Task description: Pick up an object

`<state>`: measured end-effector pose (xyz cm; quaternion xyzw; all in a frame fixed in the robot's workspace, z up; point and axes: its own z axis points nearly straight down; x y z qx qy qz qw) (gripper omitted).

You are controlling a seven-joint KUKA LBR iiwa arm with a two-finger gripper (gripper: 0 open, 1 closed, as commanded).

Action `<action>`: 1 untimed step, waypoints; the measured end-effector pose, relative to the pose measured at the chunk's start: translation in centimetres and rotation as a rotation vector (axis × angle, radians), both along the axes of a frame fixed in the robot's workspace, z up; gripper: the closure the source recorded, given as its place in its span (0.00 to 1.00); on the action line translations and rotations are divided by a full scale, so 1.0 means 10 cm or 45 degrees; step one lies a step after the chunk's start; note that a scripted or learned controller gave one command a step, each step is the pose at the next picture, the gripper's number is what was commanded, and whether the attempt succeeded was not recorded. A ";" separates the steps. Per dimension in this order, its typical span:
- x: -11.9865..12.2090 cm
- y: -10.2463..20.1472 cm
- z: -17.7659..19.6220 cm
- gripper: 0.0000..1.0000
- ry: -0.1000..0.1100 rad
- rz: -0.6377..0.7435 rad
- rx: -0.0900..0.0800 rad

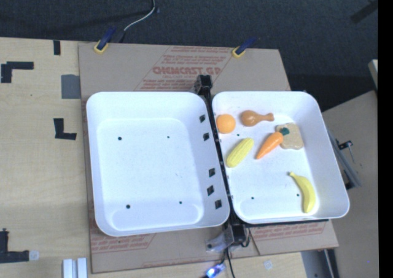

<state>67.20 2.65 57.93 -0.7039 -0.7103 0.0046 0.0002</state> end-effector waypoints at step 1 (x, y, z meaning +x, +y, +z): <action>0.01 0.01 0.09 1.00 0.001 0.002 -0.002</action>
